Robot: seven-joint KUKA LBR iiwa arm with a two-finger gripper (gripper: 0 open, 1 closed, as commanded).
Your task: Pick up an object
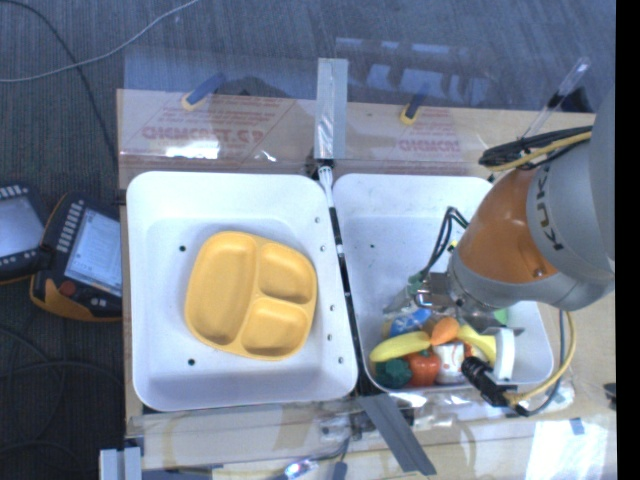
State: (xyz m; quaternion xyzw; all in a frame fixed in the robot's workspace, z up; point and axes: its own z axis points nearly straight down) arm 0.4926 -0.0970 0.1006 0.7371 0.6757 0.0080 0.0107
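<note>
A pile of toy food lies in the near part of the right bin (400, 218): a yellow banana (400, 346), an orange carrot (445, 329), a red piece (424, 368), a green piece (394, 371) and a blue-white item (408, 320). The grey and orange arm (520, 238) reaches down over this pile from the right. My gripper (447, 306) sits low among the objects, just above the carrot, mostly hidden under the wrist. I see nothing lifted out of the pile.
The left bin (160, 218) holds a yellow three-compartment tray (252, 293). A metal divider (330, 118) runs between the bins. Cables and a black-white part (490, 373) hang at the arm's near side. A handheld pendant (80, 258) lies off the bench at left.
</note>
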